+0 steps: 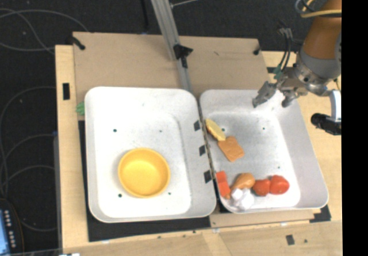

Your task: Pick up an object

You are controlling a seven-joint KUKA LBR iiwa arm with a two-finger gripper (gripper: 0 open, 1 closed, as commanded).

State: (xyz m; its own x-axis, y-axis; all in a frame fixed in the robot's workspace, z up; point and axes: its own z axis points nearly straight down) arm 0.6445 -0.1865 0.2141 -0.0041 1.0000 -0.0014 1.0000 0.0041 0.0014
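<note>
Hovering gripper [275, 97] spreads open above the right bin [299, 151], label-free.

2 bins sit side by side on the surface [144, 59]. The left bin [115, 111] holds a bowl [144, 172] near its front. The right bin [299, 157] holds food pieces [253, 186] along its front and left side. The tool [275, 95] hangs over its rear edge.

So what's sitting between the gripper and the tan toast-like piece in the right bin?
Nothing. The camera view shows bare speckled white bin floor between the two-finger gripper, at the right bin's far edge, and the tan toast-like piece.
</note>
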